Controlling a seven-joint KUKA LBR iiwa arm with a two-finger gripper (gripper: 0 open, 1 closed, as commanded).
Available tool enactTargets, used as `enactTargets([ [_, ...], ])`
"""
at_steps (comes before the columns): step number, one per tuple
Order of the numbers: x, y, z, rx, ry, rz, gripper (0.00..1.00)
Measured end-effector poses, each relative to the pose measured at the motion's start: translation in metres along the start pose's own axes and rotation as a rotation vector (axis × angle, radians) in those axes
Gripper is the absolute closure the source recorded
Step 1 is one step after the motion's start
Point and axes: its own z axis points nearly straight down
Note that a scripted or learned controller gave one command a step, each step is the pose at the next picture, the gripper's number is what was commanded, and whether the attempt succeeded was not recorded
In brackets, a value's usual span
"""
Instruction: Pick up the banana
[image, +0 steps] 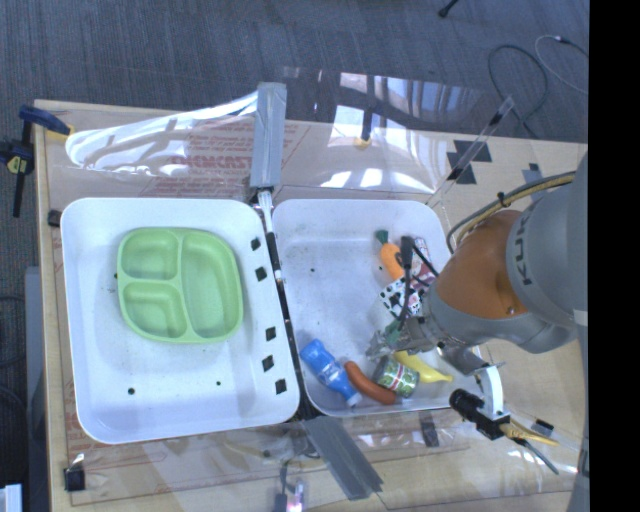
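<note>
Lowest in the right bin (330, 225), a hot dog (368, 384) lies between a blue bottle (327, 367) and a green can (397, 379). Just beyond, the banana (422, 368) rests on the bin floor, touching the can. Above it hangs the gripper (400, 335); how its pincer stands I cannot tell. Further back lies a carrot (391, 259). Across the divider, a green plate (181, 284) sits in the left bin (90, 370)
</note>
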Motion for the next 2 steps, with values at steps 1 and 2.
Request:
enactTargets([
  [1, -0.006, 0.049, -0.088, 0.0, 0.0, -0.169, 0.0],
  [2, 0.0, -0.001, -0.007, 0.001, 0.001, -0.299, 0.0],
])
